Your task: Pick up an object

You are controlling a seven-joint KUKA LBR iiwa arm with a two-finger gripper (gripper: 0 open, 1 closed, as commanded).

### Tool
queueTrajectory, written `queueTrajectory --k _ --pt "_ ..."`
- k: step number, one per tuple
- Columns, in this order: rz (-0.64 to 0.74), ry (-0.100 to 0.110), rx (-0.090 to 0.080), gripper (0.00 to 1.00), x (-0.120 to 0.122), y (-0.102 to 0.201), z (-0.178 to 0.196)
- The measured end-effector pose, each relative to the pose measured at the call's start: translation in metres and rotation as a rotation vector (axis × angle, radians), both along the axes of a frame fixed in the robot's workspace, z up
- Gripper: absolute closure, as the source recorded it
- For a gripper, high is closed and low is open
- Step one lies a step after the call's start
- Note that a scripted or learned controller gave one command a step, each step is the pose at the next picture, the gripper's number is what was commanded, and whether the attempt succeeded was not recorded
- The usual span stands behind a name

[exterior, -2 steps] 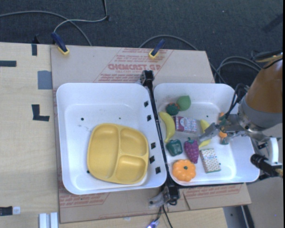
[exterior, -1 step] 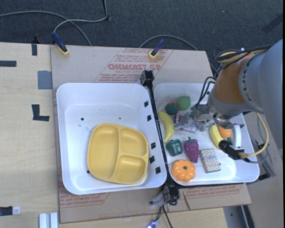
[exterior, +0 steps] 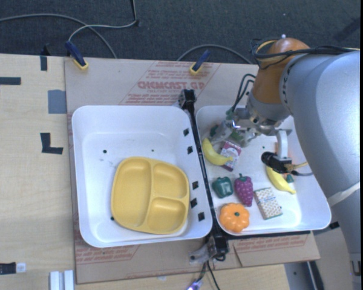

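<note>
Clutter of toy food sits in the shallow white bin on the view's right (exterior: 308,213), and the end effector (exterior: 235,130) hangs low over that bin's far end, below the arm's orange band. Whether it is wide or narrow cannot be told from this slant, and nothing can be seen held in it.

Just beneath it lie a small pink-and-white plastic packet (exterior: 231,154) and, touching that packet on the side toward the other bin, a curved yellow toy banana (exterior: 213,154). Nearer the camera are a small dark green toy vegetable (exterior: 222,187), a purple toy grape bunch (exterior: 245,191) just beside it, a speckled tan block (exterior: 268,203) and an orange toy pumpkin (exterior: 234,217). A second yellow toy banana (exterior: 281,180) lies toward the arm's side.

The shallow white bin on the view's left (exterior: 97,132) holds a yellow divided plastic tray (exterior: 150,195). Both bins rest on a cardboard sheet (exterior: 163,83) on the pale wooden worktop (exterior: 24,210).
</note>
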State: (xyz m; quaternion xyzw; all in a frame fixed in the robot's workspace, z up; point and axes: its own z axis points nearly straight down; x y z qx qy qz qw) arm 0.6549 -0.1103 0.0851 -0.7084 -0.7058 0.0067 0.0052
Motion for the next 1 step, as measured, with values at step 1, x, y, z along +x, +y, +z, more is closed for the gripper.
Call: queueTrajectory --k 1 --pt "0.000 -0.024 -0.008 0.00 -0.0560 0.0046 0.0022"
